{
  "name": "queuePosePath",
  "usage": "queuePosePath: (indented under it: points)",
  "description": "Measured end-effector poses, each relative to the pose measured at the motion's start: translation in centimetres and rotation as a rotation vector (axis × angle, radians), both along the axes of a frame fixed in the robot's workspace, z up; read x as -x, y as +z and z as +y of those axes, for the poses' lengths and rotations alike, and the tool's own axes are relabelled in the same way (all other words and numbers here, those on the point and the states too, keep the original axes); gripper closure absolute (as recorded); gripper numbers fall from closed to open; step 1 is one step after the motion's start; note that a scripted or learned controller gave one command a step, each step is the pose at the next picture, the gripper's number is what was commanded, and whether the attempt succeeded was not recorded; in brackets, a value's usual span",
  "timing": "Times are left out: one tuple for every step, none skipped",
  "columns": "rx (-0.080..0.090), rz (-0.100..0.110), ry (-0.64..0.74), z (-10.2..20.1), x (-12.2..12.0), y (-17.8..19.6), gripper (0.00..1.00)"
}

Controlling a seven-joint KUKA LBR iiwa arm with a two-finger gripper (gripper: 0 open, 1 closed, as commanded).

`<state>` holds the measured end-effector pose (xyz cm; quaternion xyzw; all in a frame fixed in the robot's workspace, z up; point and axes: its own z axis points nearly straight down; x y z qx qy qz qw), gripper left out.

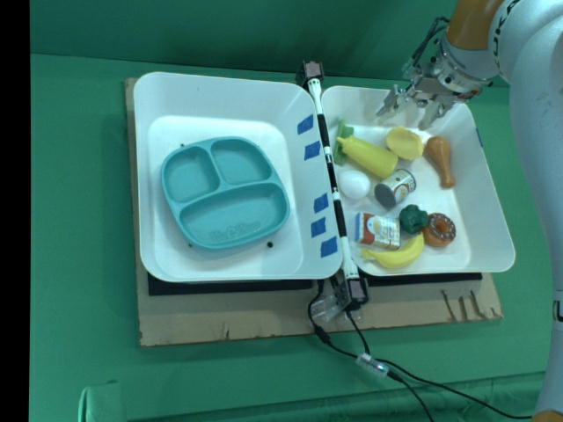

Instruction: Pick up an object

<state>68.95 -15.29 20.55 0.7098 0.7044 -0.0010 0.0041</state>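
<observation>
My gripper (412, 108) hangs open over the back edge of the right bin (493, 236), with nothing between its fingers. Just below it lie a pale yellow piece (403, 141) and a brown chicken drumstick (440, 158). To their left a yellow corn cob with a green end (368, 155) lies at a slant. Further forward are a white egg (354, 184), a small can (395, 187), a green broccoli (412, 218), a brown donut (438, 229), a small carton (376, 229) and a banana (394, 255).
The left bin (158, 104) holds a teal divided plate (225, 192). A divider with blue tape marks (327, 174) runs between the bins. Cables (369, 363) trail over the front of the bench.
</observation>
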Motion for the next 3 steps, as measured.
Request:
queuePosePath:
  points:
    - [0.002,-0.012,0.000,1.7,5.3,-1.8,0.00]
    - [0.008,-0.026,-0.006,1.5,5.0,-0.2,1.00]
    - [-0.004,-0.010,0.003,8.8,9.0,7.9,1.00]
